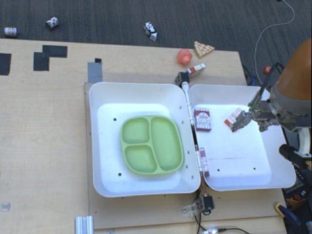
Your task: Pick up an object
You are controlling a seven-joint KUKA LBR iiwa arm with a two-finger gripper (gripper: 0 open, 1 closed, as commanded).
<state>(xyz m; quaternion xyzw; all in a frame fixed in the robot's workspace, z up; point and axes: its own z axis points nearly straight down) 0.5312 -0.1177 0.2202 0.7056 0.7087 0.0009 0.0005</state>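
Right now the arm hangs over the bin beneath it, with the jaws low over the white floor. You cannot tell from this slanted view whether the jaws are open or closed. The orange-and-white packet sits right at the tip of the jaws, touching or nearly so, but nothing shows it clamped between them, so don't count it as held.

Watch for these risks, as I judge them:
- The packet looks small, flat and tilted. If the jaws close off-centre it could squirt away or be pushed along the smooth floor.
- If you lift early, the packet may hang by a corner and drop back.
- The maroon box lies just beyond the packet, away from the arm. A sweep that way could nudge it into the wall between the bins.

Your count:
- Two white bins on the desk: the one under the jaws and the far bin beyond it.
- One green tray with three compartments, in the far bin, well apart from the jaws.
- Three small items near the jaws: the orange-and-white packet, the maroon box, and one slim packet resting against the dividing wall.
- One red ball and one wedge-shaped toy outside both bins.
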